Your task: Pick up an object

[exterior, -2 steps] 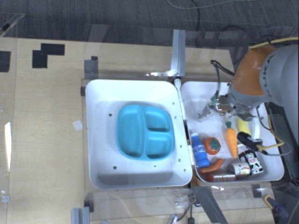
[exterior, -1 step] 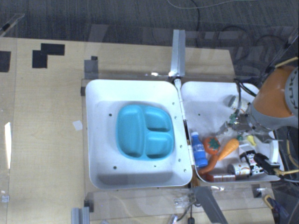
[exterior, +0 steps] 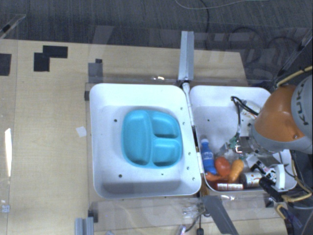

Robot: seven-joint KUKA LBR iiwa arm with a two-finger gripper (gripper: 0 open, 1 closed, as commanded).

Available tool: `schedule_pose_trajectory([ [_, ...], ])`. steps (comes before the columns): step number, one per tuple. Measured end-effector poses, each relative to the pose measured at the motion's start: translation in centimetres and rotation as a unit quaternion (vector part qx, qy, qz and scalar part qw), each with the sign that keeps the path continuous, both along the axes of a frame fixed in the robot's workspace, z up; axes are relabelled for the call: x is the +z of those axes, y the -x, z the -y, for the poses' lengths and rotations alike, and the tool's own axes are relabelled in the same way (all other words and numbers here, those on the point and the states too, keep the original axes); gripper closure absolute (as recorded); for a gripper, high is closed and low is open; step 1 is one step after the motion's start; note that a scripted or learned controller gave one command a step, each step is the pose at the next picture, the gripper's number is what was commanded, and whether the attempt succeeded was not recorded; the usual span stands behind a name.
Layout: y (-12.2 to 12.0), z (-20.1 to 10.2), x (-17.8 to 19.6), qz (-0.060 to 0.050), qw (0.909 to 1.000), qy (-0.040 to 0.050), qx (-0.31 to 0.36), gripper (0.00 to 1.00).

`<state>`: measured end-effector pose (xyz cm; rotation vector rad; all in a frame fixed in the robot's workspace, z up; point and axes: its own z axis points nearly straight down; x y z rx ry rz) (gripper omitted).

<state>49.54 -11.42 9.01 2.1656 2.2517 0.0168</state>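
Small objects — a blue bottle point(exterior: 205, 156), a tomato point(exterior: 222, 165), a carrot point(exterior: 236, 169) — lie heaped at the right bin's point(exterior: 215, 106) near edge. The gripper point(exterior: 239, 148) hangs over them; its grip cannot be made out. A blue divided tray point(exterior: 150, 137) sits in the left bin point(exterior: 105, 131).

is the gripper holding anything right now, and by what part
Cannot be told: the gripper is low in the right bin above the carrot, its tips hidden.
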Motion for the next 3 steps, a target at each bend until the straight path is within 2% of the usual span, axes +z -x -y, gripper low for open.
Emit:
schedule_pose_trajectory([
  [1,-0.1,-0.1,1.0,0.001,1.0,-0.0006,0.001,1.0],
  [2,-1.0,-4.7,11.9,-0.009,0.9997,-0.0018,0.025,1.0],
  [3,0.8,1.7,21.1,-0.009,0.9999,-0.0015,0.009,1.0],
])
